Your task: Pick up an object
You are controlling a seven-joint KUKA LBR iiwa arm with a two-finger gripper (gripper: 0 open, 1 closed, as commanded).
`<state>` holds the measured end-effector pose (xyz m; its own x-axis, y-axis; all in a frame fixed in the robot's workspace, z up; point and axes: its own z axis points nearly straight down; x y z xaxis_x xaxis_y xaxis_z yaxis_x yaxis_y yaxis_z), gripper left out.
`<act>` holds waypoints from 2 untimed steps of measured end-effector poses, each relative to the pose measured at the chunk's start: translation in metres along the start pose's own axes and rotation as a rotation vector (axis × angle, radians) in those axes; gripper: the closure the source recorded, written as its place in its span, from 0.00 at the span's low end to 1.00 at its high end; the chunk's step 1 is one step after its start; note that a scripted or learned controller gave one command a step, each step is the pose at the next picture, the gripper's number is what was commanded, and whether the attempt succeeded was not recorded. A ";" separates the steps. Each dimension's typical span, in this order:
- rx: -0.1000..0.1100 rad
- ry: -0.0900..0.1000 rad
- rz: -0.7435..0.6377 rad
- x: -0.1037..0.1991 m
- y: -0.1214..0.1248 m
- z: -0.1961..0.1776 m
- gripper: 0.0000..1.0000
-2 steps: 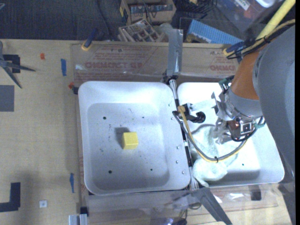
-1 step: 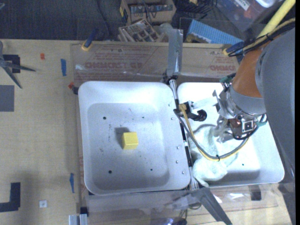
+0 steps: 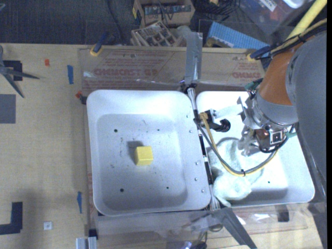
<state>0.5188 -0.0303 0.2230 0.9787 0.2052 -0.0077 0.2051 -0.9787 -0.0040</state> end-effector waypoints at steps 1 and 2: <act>0.000 -0.001 -0.001 0.000 0.001 -0.009 1.00; 0.000 -0.001 0.000 0.001 0.002 -0.019 1.00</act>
